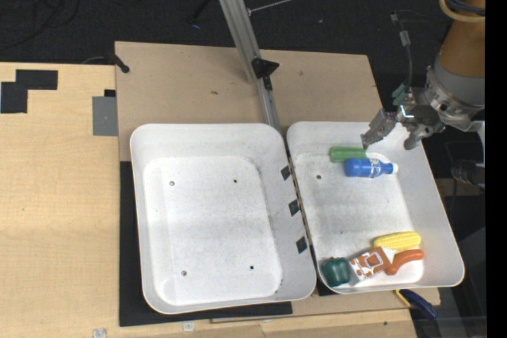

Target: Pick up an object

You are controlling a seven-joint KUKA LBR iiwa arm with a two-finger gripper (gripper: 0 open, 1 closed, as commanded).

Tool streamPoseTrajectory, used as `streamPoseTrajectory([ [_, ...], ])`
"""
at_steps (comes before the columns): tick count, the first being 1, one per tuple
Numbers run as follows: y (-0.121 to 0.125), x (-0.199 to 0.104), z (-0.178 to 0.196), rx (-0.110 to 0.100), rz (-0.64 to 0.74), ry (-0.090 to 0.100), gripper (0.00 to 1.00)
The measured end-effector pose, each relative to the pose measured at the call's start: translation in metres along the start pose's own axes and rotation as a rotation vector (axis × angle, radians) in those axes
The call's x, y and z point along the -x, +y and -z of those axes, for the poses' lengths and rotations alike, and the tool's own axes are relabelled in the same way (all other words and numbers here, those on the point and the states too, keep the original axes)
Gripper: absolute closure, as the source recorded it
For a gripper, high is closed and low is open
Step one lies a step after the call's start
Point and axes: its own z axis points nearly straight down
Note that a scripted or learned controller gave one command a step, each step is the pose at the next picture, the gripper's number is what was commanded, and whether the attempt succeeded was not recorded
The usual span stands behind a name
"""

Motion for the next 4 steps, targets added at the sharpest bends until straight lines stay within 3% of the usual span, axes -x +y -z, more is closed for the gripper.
streamPoseTrajectory([
  [1, 0.001, 0.0, 0.003, 0.005, -0.001, -0.001, 0.0],
  [4, 0.004, -0.008, -0.154, -0.001, -0.001, 0.001, 0.0],
])
